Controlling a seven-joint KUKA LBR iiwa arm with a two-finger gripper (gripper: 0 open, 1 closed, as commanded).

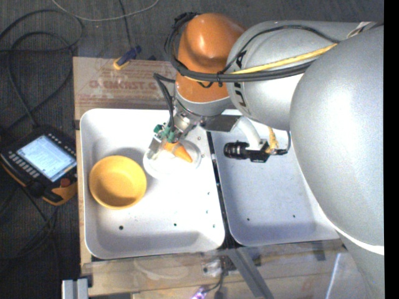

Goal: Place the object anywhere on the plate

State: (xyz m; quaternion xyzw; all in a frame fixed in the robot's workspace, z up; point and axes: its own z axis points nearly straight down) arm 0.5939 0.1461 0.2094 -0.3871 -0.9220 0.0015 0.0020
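The hand (163, 143) is seen clamped on an orange object (179, 151) above the plate (156, 165); premature release risks roll-off beyond the plate rim.

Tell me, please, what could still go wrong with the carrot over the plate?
The gripper hangs over the white plate with the orange carrot at its tips; the grasp is unclear, so the carrot may slip early. The carrot sits toward the plate's right rim, so it could roll off. The yellow bowl stands close by.
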